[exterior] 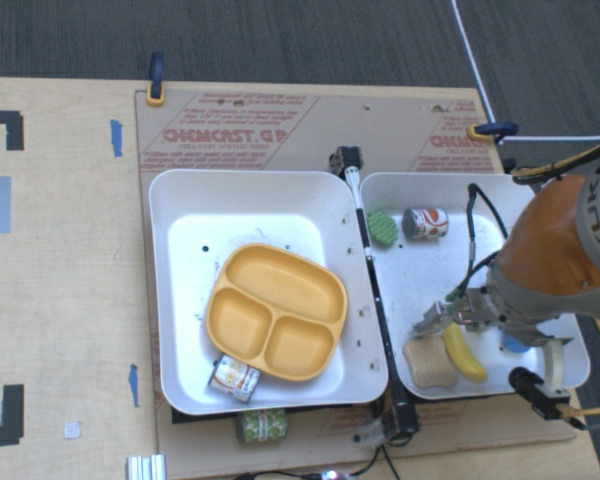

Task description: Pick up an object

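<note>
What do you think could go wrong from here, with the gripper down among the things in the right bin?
1. The banana and the tan sponge-like block lie touching right by the gripper, so a grasp may catch both or shove one aside.
2. The cable hanging off the wrist could snag as the arm moves.

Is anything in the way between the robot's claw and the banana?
Nothing visible. The gripper sits low in the right bin, right beside the banana, with bare bin floor between them. The bread lies just below.
</note>
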